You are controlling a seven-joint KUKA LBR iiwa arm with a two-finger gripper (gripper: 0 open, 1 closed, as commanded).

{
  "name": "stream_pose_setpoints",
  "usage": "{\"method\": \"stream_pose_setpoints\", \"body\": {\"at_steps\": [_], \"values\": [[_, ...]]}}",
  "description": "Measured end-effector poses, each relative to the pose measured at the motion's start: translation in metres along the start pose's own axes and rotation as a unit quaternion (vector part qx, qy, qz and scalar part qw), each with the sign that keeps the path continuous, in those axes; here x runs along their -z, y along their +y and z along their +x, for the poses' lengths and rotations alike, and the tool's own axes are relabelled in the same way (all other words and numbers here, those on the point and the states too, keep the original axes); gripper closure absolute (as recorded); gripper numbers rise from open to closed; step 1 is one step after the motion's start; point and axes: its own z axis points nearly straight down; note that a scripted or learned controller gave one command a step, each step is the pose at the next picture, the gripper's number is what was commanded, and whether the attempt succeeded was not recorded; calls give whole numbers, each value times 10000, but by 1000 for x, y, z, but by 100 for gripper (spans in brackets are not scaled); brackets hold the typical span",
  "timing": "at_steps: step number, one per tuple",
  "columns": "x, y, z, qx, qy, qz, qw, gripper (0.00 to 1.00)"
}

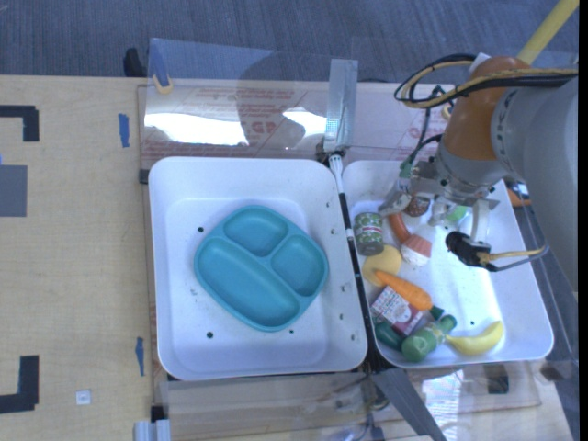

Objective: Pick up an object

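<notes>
The gripper (432, 211) hangs low over the far part of the right bin (524, 324); I cannot tell its state. The step looks like the reach, nothing lifted yet. Toy food lies near below: a small can (369, 232), a carrot (402, 289), a banana (478, 339). Next it must descend on one item.

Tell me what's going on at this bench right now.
A grey robot arm reaches in from the right, and its tool hangs low over the far end of the right bin. That bin holds toy food, including a carrot, a banana and a small can. The left bin holds a teal divided plate. Nothing appears picked up yet.
</notes>
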Motion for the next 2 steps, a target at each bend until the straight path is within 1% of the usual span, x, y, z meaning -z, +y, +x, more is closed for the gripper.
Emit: {"method": "stream_pose_setpoints", "body": {"at_steps": [1,2], "values": [[11,-1,0,3,2,32,10000,100],[103,-35,53,-91,7,-49,9999,100]]}}
